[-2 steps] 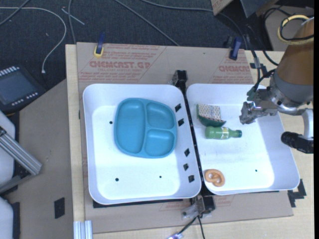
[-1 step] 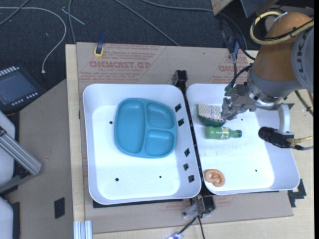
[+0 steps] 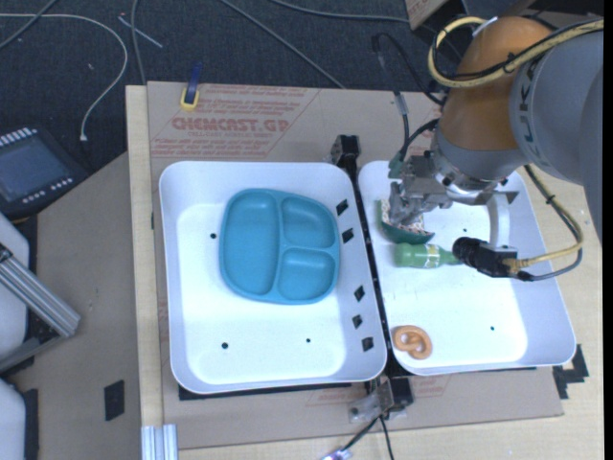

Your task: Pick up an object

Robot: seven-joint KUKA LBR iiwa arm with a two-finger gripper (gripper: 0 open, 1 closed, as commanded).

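The tool (image 3: pixel 410 220) is lowered over the green object (image 3: pixel 418 254) near the right bin's (image 3: pixel 536 338) left wall, presumably for a grasp, though its opening and any hold cannot be told.

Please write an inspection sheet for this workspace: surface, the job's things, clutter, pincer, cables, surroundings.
Surface: left white bin and right white bin side by side on a cardboard sheet.
Job's things: blue divided plate in the left bin; green object and small orange pretzel-like item in the right bin.
Clutter: nothing seen.
Pincer: pincer low in the right bin, just above the green object; finger state unclear.
Cables: yellow cable crossing the right bin; loose white cables on the floor.
Surroundings: dark floor, screen device at left.
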